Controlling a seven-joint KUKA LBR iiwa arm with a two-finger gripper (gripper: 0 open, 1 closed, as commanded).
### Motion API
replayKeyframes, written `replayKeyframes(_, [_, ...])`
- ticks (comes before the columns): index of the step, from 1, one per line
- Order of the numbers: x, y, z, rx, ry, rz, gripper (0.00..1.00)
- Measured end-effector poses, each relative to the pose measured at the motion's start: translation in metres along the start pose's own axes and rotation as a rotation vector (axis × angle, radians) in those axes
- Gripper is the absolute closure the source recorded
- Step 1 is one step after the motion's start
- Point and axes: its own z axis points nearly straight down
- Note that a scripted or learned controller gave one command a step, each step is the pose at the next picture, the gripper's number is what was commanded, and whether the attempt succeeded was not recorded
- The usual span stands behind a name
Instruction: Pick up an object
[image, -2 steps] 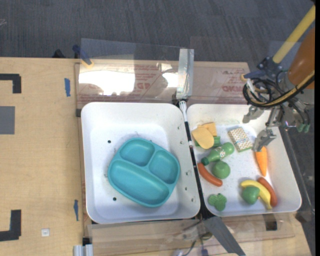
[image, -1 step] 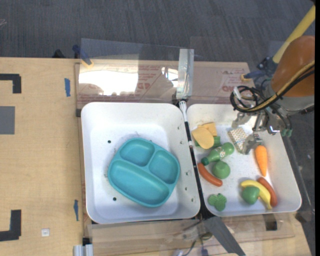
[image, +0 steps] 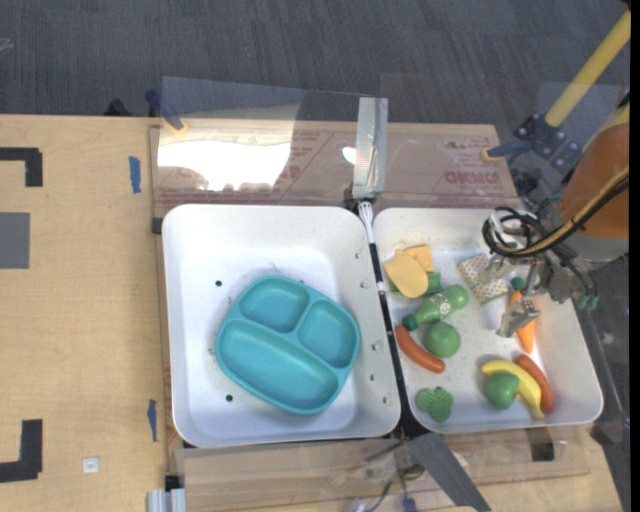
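The right white bin holds several toy foods. My gripper reaches in from the right and hangs low over the bin's right-middle part. It sits directly above an orange carrot-like piece, which it partly covers. I cannot see whether it touches the piece. Just left of the gripper lies a beige waffle-like piece. Below it are a yellow banana beside a green fruit and a red sausage.
The left white bin holds a teal divided plate. The right bin's left half has a yellow wedge, a green vegetable, a green ball, a red chili and broccoli. A metal divider post stands behind the bins.
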Motion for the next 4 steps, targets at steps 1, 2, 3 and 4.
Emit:
replayKeyframes(1, [0.017, -0.019, 0.004, 0.004, -0.022, 0.019, 0.00])
replayKeyframes(2, [0.030, -0.019, 0.003, 0.005, -0.026, 0.120, 0.00])
replayKeyframes(3, [0.057, -0.019, 0.003, 0.006, -0.029, 0.196, 0.00])
replayKeyframes(4, [0.053, -0.019, -0.008, 0.010, -0.040, 0.195, 1.00])
